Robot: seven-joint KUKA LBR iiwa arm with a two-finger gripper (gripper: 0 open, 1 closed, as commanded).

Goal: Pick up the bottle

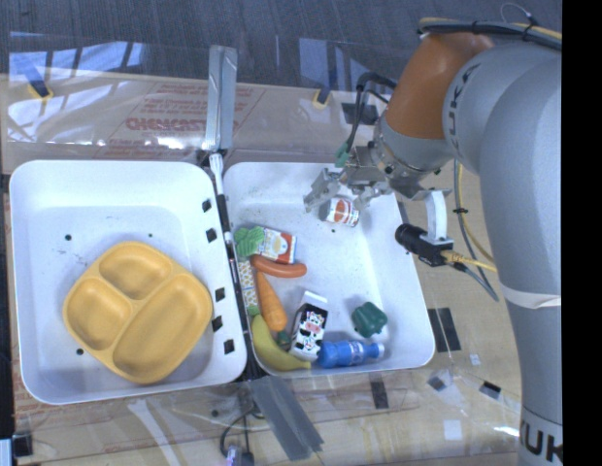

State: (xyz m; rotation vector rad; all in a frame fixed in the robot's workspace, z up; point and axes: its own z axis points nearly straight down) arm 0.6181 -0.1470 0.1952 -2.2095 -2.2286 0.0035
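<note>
White plastic, two shallow bins on a bench under clear sheeting; dark floor beyond its far edge.

Left bin (49,192): you have one yellow divided tray (136,309), slightly toward the near side.

Right bin (393,289): along its left wall you see a carton (277,245), a sausage (280,269), a carrot (271,304) and a banana (272,352). Cow-print carton (310,331) beside the banana. Blue bottle (348,354) lies flat against the near wall, banana touching its left end. Green piece (369,318) just behind it.

Gripper (342,199): over the far edge, well apart from the bottle, above a small can (342,212). You cannot tell its grip.
</note>
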